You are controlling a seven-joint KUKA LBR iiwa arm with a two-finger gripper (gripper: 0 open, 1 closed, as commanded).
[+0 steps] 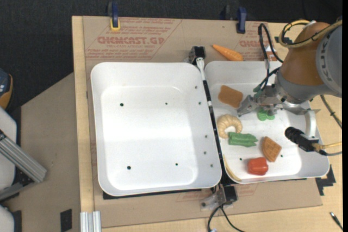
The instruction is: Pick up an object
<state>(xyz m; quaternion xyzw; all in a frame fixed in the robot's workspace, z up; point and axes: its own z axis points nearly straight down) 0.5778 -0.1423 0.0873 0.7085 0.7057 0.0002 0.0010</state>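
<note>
A dark carpet floor lies under a brown board (163, 35), and on the board you have two white bins side by side. The left bin (152, 122) is the big one. The right bin (304, 168) has all the toy food in it.

Look at your pincer (260, 107) — it hangs low in the right bin, at the end of the grey arm (321, 70) with its orange band (298, 62). The arm comes in from the right side. You cannot tell how wide the pincer is, because the metal parts blur together from up here. You cannot tell if it has hold of anything.

A small green thing (266, 114) sits right at the pincer tip, touching it or just under it. What it is stays too small to tell.

Just to the left of the pincer and a bit farther back lies a brown piece like bread (230, 96). In front of the pincer and to its left sits a pale curled croissant (229, 123), and a green bean pod (242, 139) lies just beside that. Nearer the front edge are a red tomato (258, 166) and an orange-brown wedge (271, 149) — both well in front of the pincer.

An orange carrot (227, 52) lies on the board behind the bin, outside it.
</note>
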